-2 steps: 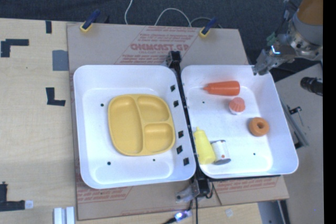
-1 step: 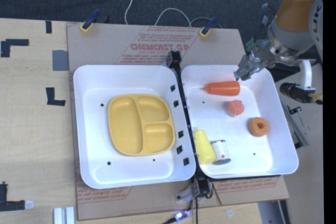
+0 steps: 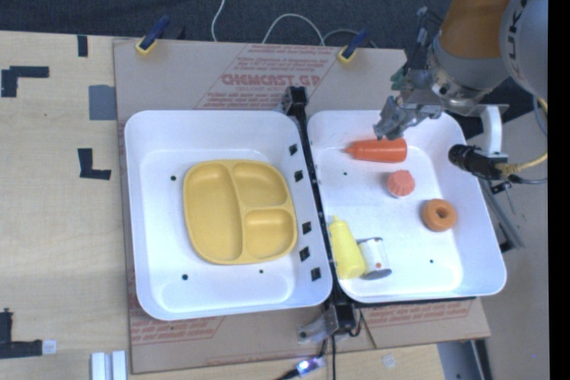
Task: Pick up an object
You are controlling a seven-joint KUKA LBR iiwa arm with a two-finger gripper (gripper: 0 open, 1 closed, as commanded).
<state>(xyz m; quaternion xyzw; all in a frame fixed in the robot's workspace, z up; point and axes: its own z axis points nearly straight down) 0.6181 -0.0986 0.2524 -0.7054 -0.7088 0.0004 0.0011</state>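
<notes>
Carrot (image 3: 378, 150) lies at 12 o'clock in the right bin (image 3: 472, 280), lengthwise across it. Tool (image 3: 390, 127) sits just above its far edge, likely lining up a grasp; its opening: cannot tell. Pink ball (image 3: 401, 183) nearby at 6 o'clock; doughnut (image 3: 439, 214) farther off; neither blocks approach.
</notes>
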